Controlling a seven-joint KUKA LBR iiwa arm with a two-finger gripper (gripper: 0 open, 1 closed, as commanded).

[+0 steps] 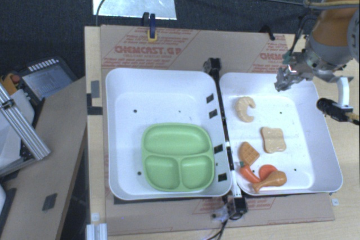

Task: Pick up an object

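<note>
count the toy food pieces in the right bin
5: croissant at upper left, toast slice mid-bin, cracker lower left, red piece and drumstick touching near the front edge.

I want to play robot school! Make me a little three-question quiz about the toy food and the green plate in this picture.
1. True or false: the green three-section plastic plate sits in the left white bin.
2. Which toy food lies nearest the gripper? A) tan croissant-shaped piece B) toast-shaped slice C) brown drumstick
3. Fill in: the toy foods all lie in the ____ white bin.

Key:
1. True.
2. A. The croissant sits highest in that bin, closest to the gripper at the bin's back edge.
3. Right.
</note>
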